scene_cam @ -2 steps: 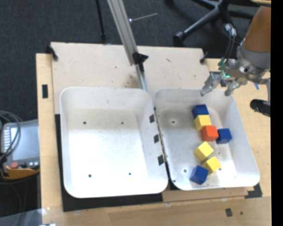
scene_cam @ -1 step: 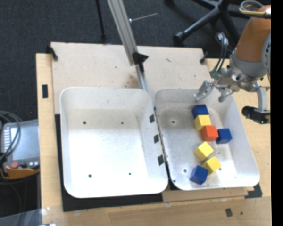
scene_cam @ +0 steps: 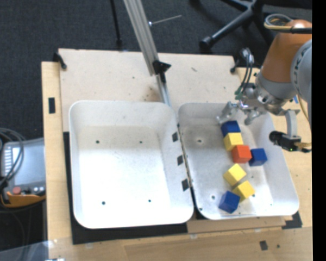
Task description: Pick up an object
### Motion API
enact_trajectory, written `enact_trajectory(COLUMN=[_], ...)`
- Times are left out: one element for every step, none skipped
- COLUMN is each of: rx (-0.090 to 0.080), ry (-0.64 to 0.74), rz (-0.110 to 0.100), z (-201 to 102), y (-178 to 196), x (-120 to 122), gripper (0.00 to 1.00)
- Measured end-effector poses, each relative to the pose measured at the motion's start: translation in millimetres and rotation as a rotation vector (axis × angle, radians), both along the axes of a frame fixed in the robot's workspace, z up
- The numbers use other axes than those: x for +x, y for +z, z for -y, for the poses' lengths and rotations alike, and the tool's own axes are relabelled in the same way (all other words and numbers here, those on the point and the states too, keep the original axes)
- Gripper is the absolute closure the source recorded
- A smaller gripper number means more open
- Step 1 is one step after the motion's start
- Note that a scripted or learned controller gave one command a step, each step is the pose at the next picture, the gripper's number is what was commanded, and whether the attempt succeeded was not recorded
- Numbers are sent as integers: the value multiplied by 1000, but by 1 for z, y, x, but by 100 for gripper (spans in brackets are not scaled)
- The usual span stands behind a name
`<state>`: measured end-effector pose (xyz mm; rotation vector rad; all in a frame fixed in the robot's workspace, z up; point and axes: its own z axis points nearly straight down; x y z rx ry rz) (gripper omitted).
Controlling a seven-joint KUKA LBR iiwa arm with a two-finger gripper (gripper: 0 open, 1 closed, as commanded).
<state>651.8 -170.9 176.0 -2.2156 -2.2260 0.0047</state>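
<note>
Camera view shows seven small cubes in the right bin [scene_cam: 206,200], strung in a loose line that runs from the bin's far right part down toward its near edge. At the far end sits a blue cube [scene_cam: 230,128], with a yellow cube [scene_cam: 233,141] touching its near side, then an orange cube [scene_cam: 241,153] with another blue cube [scene_cam: 258,156] just beside it on the right. Nearer lie a yellow cube [scene_cam: 235,174], a tilted yellow cube [scene_cam: 244,190] and a blue cube [scene_cam: 229,201] closest to the near rim. Being cubes, they have no long axis; most sit turned a little off the bin's walls. The pincer [scene_cam: 240,115] hangs just beyond the far blue cube, its metal fingers [scene_cam: 226,113] spread apart with nothing between them. The left bin [scene_cam: 125,162] lies beside it on the table [scene_cam: 108,69], under a slanted aluminium rail [scene_cam: 144,34].
</note>
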Motion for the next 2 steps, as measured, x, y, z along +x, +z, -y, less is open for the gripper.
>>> enact_trajectory(rx=[-5,-6], ry=[1,2], rz=[7,16], z=[0,1], y=[-47,-31], x=[12,14], gripper=[0,100])
